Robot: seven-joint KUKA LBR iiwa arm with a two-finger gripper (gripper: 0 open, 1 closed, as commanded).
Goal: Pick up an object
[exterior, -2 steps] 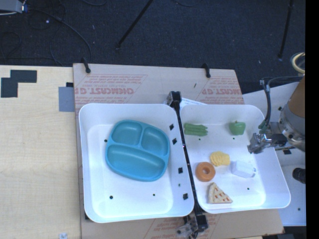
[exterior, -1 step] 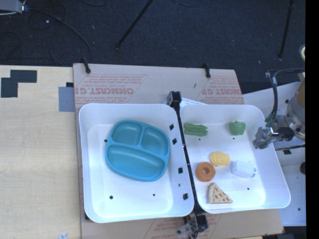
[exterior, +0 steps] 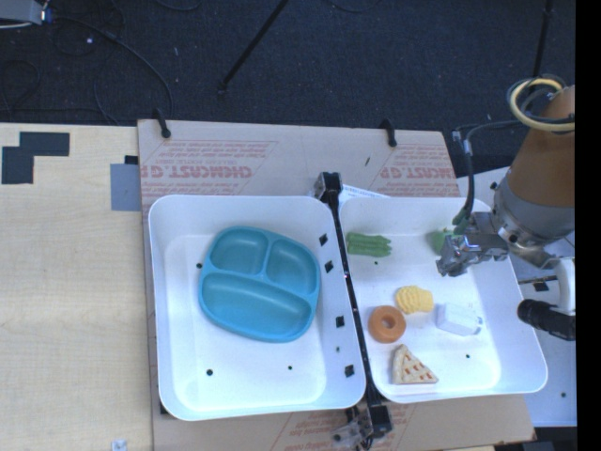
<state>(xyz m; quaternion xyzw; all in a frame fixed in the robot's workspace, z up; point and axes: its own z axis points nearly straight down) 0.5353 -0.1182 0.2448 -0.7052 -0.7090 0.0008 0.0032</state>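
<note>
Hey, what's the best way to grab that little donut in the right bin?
Come straight down on the donut and pinch across its outer edge. It lies flat, and I'd close along the upper-left to lower-right line, away from the yellow corn piece and pizza slice nearby.

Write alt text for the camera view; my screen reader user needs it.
A grey arm's two-finger gripper hangs over the right white bin, near a green toy, above a green bean pod, yellow corn piece, brown doughnut, white block and pizza wedge. The left white bin holds a blue divided plate.
</note>
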